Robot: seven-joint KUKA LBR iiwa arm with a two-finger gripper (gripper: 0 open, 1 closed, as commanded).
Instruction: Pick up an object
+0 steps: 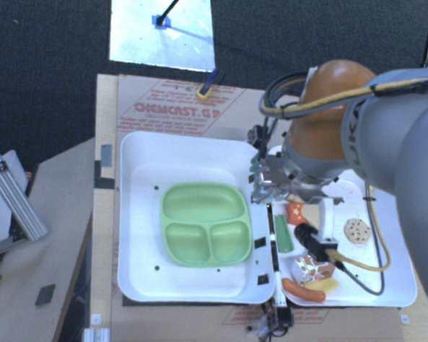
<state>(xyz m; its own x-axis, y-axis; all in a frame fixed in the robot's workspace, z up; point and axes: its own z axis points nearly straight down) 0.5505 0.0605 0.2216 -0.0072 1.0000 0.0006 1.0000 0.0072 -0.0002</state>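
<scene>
Dark fabric backdrop, with a shiny square panel (163,26) propped at the rear. The pale tabletop (57,193) carries a printed cardboard sheet (174,110), and both bins sit on it.

The left bin (138,162) holds one thing, a green divided plate (205,224), lying flat and about central.

The hand (267,183) hangs low over the wall where the two bins meet, at the right bin's inner edge. The wrist hides it from above, so I cannot tell whether it is released or clenched. Nothing can be seen in its grasp.

The right bin (398,290) holds small toy foods crowded toward its inner side. An orange piece (295,212) lies nearest the hand, just beside a flat green strip (284,236). Both are partly covered by the arm. A sausage (302,290) lies at the front with a yellow piece (327,284) touching it. A round speckled cookie (356,230) lies apart, further right.

Likely target: the orange piece. It looks small, bright, smooth and probably hard plastic, but its shape is unclear from here.

Risks, as judged:
- The hand is close to the shared bin walls, so a straight descent may land on a rim instead of a toy.
- The orange piece and green strip are tight together, so closing could nudge one away or pinch both.
- The green strip looks thin and flat to the floor, so it is likely to slip out.
</scene>
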